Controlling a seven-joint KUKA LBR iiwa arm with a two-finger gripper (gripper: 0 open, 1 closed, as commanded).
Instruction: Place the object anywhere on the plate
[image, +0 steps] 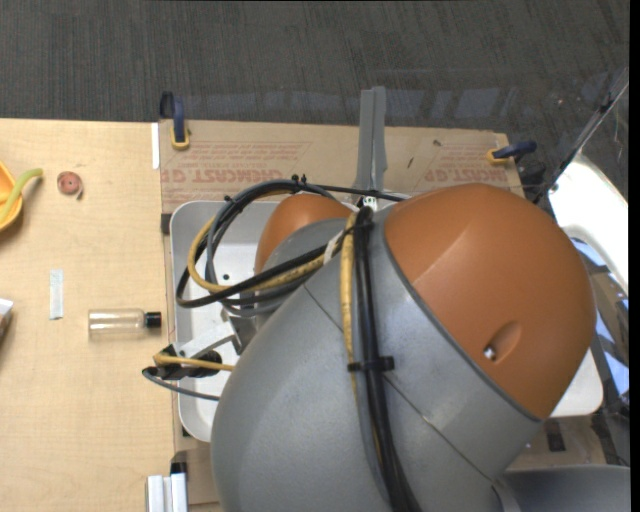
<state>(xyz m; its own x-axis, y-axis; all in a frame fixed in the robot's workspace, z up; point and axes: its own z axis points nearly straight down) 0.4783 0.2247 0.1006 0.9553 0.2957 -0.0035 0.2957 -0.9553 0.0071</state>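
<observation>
My grey arm (330, 400) with its orange band (480, 290) reaches across from the right and covers most of both white bins. The left bin (192, 235) shows its left wall and a strip of bare floor. Yellow and black cables (250, 270) loop over that bin. A black cable loop (180, 365) hangs over the bin's left rim. The arm hides whatever lies in the bins beneath it.
On the wooden bench to the left lie a clear bottle with a black cap (122, 320), a small pink disc (68, 183), a white strip (56, 295) and a yellow object (10, 195) at the edge. Clamps (178, 128) hold the cardboard sheet (250, 160) behind the bins.
</observation>
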